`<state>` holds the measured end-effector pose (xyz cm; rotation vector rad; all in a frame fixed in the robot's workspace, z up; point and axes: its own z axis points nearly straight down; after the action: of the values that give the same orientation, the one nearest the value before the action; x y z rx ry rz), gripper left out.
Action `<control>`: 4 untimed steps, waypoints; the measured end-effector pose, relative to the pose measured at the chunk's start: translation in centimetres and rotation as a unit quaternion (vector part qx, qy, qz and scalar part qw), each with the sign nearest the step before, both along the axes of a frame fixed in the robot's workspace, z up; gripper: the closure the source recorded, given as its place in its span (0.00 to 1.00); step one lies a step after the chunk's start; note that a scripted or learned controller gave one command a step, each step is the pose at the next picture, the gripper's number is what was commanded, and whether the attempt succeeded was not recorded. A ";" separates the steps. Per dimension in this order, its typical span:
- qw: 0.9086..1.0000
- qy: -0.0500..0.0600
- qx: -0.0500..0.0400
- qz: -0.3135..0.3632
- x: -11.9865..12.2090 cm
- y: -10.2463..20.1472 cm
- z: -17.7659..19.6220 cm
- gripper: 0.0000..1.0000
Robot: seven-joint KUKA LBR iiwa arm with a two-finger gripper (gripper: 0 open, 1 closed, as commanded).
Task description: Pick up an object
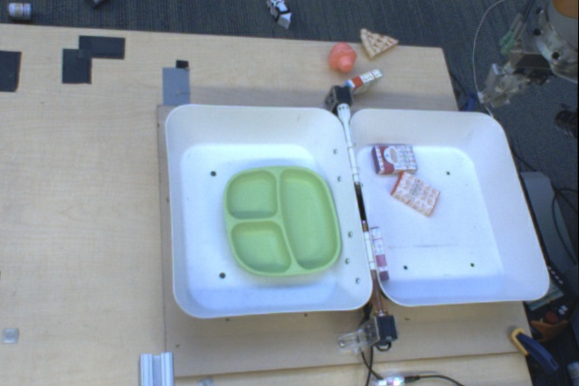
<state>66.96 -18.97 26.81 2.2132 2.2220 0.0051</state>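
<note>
Your pincer (507,86) sits at the upper right of the camera view, off the bench and beyond the far right corner of the right bin (507,194), hanging under the arm's orange-banded wrist; at this size and blur you cannot tell how its fingers stand, and nothing can be made out in its grip. Judge that as a parked pose, held back so the camera has an unblocked look down into both bins before any reach begins, with the pick itself not yet started. In the right bin you have two small printed packets, a dark red and white carton (394,158) toward the far left part of the floor and a paler patterned packet (415,193) just beside it on the near side, lying at a tilt; whether they touch is hard to say. Either one is your likely target, since both lie flat on open floor, away from the walls. The left bin (181,221) holds a green divided plate (282,221) with three compartments, each bare, resting flat in the middle. A few things lie on the bench behind the bins, outside any container: a reddish ball (342,58), a pizza-slice toy (378,42) and a small tube (365,80).
</note>
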 end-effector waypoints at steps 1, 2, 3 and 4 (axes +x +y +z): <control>1.000 0.002 0.001 0.000 -2.8 2.5 -6.8 1.00; 1.000 -0.001 0.000 0.000 0.0 -1.1 0.0 1.00; 1.000 0.002 0.001 0.000 -7.5 3.8 -2.2 1.00; 1.000 0.001 0.000 0.000 0.0 -1.6 -2.1 1.00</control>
<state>66.95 -20.60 24.67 2.2138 2.2228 0.0038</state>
